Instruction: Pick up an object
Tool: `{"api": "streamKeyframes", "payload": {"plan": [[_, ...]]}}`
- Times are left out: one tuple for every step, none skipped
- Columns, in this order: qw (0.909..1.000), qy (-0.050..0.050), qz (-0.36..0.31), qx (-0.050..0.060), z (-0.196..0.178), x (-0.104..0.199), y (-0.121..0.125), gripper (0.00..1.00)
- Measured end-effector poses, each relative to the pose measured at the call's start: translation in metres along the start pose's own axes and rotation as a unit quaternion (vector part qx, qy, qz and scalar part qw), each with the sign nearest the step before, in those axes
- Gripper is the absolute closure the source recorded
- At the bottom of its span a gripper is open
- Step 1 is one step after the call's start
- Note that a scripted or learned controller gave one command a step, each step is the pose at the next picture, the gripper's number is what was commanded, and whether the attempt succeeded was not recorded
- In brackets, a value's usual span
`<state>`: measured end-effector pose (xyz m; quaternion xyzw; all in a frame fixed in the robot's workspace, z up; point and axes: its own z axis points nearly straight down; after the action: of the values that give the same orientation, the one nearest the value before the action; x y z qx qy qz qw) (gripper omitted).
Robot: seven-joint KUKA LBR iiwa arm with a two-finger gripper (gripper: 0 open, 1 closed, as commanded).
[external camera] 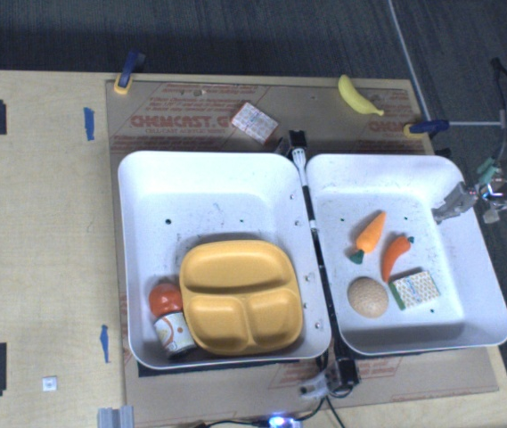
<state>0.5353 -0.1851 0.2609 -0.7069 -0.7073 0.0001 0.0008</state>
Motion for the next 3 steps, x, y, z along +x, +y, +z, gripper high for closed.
{"api": "streamKeyframes", "payload": {"plan": [[1.0000,0.000,0.000,0.000,0.124,0.031,-0.007,0.00],[1.0000,0.000,0.000,-0.003,0.175,0.067,-0.034,0.00],[1.0000,-0.002,0.000,-0.007,0.164,0.066,-0.032,1.00]]}}
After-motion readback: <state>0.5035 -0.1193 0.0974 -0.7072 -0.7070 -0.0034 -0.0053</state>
